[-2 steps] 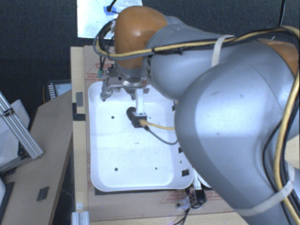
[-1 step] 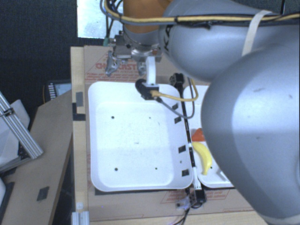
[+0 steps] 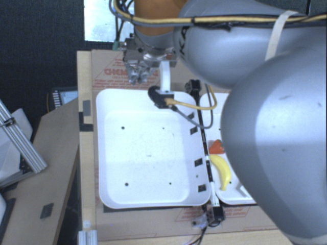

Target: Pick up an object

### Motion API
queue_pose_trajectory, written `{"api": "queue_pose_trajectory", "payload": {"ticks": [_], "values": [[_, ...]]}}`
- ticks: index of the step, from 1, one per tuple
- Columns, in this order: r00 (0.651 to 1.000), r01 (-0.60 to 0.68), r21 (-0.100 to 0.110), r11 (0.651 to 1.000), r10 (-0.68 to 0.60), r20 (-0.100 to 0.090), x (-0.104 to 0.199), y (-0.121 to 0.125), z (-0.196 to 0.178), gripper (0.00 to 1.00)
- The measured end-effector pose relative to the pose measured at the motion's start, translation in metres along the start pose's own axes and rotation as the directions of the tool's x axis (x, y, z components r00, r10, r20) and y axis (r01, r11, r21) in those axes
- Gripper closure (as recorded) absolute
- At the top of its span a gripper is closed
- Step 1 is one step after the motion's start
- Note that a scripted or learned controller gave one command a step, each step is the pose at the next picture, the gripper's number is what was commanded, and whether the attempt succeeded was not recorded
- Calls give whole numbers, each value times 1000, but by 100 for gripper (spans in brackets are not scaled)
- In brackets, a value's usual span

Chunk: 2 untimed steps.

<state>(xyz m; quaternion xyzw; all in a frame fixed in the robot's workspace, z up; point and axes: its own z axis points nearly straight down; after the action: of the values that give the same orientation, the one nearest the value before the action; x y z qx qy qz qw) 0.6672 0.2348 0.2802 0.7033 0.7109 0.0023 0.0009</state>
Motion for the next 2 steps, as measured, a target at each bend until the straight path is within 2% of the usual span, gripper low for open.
{"api": "queue_pose_trajectory", "payload": {"ticks": [1,2], "values": [[1000,-3,-15,1000,3,-4,0,3,-150,100],[1000,-10,12,1000,10,4,-1,-16,-51,100]]}}
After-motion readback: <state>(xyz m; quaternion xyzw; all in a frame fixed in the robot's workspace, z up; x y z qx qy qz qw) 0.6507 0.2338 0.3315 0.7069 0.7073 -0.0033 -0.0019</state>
